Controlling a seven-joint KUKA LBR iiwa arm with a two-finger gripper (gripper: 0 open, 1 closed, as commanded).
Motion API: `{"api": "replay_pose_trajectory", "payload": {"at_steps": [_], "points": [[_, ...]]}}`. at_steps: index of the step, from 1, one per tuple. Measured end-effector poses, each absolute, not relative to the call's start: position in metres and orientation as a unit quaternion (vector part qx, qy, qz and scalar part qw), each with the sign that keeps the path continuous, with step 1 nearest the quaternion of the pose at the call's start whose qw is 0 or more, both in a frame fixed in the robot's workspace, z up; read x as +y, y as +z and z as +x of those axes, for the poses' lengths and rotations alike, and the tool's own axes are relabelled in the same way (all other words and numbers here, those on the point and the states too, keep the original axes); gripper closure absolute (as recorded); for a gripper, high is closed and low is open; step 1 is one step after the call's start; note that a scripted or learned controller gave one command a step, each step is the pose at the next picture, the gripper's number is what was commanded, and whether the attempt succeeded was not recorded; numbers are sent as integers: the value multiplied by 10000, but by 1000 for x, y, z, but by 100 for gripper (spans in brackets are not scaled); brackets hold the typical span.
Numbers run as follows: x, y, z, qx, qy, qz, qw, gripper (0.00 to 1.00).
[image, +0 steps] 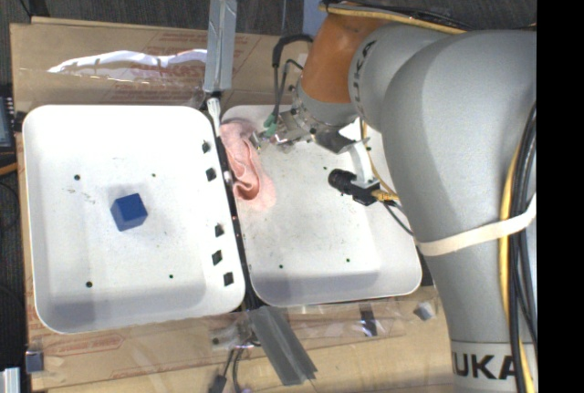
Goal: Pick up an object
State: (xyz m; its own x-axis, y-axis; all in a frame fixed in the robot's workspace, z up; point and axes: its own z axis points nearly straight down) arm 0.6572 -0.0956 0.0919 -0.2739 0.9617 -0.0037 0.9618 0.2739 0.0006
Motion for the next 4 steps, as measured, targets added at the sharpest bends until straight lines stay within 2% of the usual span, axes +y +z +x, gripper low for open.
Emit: {"api": "replay_pose_trajectory", "payload": {"at_steps": [1, 2, 3, 4], "points": [[-160, 129, 629, 7641, -9, 6450, 0, 0], [-105, 90, 645, 7763, -19, 6304, -21, 0], [-98, 91, 584, 7983, -15, 6022, -6, 0], [-85, 191, 548, 7762, -11, 6305, -12, 0]]}}
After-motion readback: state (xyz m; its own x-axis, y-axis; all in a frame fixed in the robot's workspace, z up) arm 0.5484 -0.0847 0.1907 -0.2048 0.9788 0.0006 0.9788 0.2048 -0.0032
